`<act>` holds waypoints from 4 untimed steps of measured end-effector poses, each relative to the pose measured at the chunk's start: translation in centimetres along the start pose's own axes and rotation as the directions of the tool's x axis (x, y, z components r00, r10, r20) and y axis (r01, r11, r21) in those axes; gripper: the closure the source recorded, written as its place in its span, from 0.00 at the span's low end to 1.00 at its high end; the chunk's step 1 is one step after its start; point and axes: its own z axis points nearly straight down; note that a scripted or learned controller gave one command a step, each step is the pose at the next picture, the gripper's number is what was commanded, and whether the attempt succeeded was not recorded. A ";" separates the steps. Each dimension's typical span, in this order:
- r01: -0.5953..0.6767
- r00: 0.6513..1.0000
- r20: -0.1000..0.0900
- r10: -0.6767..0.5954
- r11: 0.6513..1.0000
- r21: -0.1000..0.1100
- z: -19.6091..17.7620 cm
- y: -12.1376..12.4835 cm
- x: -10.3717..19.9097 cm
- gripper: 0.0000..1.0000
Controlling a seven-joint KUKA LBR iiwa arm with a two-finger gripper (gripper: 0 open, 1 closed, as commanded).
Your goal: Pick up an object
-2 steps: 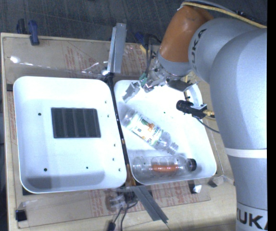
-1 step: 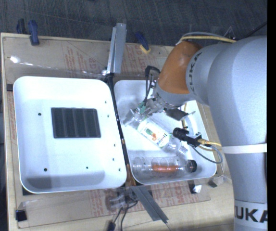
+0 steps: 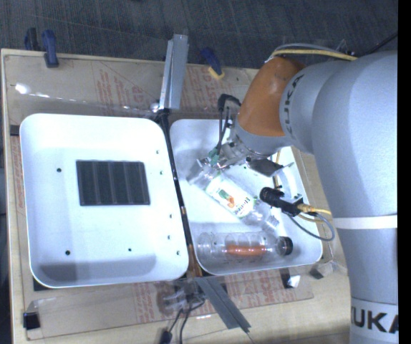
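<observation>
White letters "KUKA" stand on the grey arm (image 3: 363, 192) at its near right; the white packet's (image 3: 230, 196) label print is unreadable.

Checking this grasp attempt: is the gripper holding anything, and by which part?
Cannot be told: the gripper is low over the right bin, beside a white bottle.

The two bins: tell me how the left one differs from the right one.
The left bin holds a dark ribbed panel; the right bin holds a clear bottle and a white packet. The gripper is down in the right bin, away from the left. Both are shallow and white.
</observation>
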 end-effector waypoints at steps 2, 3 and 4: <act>-0.341 0.940 0.000 0.341 0.940 0.000 -9.0 6.1 4.2 1.00; -0.340 0.940 -0.001 0.340 0.940 0.001 -9.0 6.1 4.2 0.00; -0.566 0.824 0.000 0.566 0.824 0.000 -9.0 6.4 4.2 0.00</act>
